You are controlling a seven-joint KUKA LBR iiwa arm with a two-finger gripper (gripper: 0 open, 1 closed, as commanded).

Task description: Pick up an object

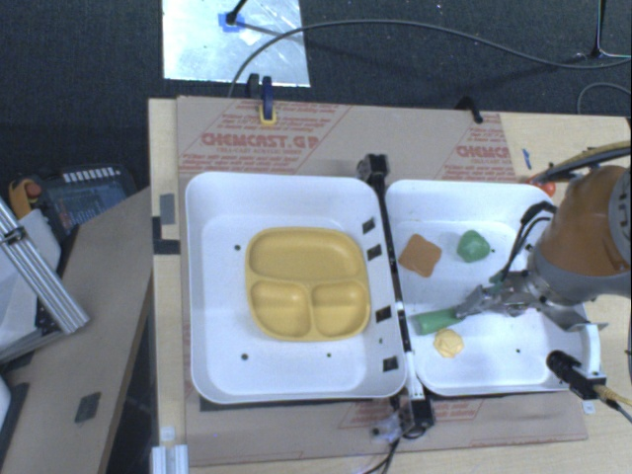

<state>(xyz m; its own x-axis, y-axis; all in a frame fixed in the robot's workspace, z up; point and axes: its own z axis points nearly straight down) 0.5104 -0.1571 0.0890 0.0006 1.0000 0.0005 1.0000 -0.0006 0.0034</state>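
Note:
The right bin holds a brown square piece, a round green piece, a long green stick and a small yellow lump. My gripper is low in this bin, reaching in from the right. Its tip is at the right end of the green stick, and the stick lies flat on the bin floor near the divider. The yellow lump sits just below and left of the gripper.
A yellow divided plate lies in the middle of the left bin. Black clips run along the wall between the bins. The grey and orange arm covers the right bin's right side.

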